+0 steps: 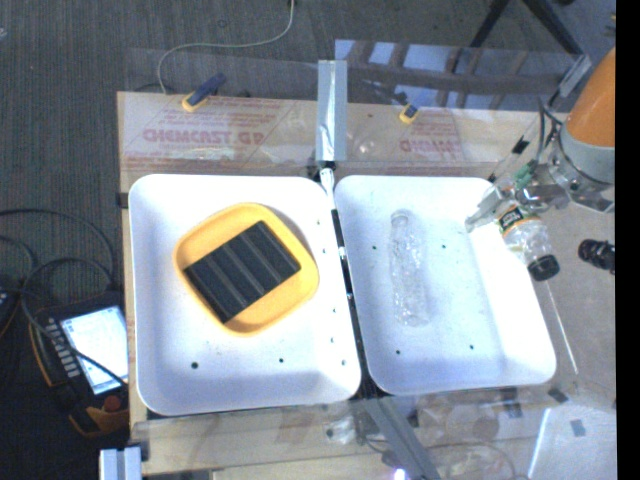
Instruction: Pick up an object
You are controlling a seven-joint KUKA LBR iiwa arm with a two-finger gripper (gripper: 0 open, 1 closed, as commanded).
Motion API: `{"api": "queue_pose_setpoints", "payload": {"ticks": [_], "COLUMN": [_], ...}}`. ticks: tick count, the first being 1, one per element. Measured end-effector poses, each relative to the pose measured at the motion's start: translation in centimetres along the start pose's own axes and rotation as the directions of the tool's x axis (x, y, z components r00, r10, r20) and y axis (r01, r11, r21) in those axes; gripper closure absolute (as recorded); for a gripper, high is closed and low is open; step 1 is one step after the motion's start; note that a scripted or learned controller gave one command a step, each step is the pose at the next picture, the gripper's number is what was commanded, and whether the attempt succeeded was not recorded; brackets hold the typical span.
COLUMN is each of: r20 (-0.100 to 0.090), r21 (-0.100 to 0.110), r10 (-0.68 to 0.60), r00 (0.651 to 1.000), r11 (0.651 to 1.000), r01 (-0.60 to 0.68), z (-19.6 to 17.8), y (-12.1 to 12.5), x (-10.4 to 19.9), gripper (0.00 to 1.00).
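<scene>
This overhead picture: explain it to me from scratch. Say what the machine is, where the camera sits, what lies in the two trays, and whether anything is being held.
The camera is fixed above a bench and looks down at a slant. The machine is a robot arm, grey with an orange band, reaching in from the picture's right. At its end is a two-finger gripper, at the right bin's upper right rim. A small clear bottle sits right at its tip; it looks gripped, though the view is too cluttered there to be sure.

Two shallow white bins stand side by side. The left bin holds a yellow dish with a dark ribbed block on top. The right bin holds a clear plastic bottle lying flat, roughly at its middle.
</scene>
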State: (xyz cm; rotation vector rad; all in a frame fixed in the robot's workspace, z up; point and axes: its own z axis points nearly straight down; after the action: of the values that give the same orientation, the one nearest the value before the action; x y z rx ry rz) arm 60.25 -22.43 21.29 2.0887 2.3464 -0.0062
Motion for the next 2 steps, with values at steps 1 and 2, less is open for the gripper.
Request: {"api": "queue_pose_setpoints", "payload": {"ticks": [1,2], "r20": [0.002,-0.002], "r21": [-0.003,0.0], "r10": [-0.226,-0.122], "r00": [0.974,0.993], "r11": [0.974,0.993], "r01": [0.226,0.122], "z": [-11.5,3.1], "y": [-1.9,-2.3], "x": [0.2,0.5], "gripper": [0.0,0.0]}}
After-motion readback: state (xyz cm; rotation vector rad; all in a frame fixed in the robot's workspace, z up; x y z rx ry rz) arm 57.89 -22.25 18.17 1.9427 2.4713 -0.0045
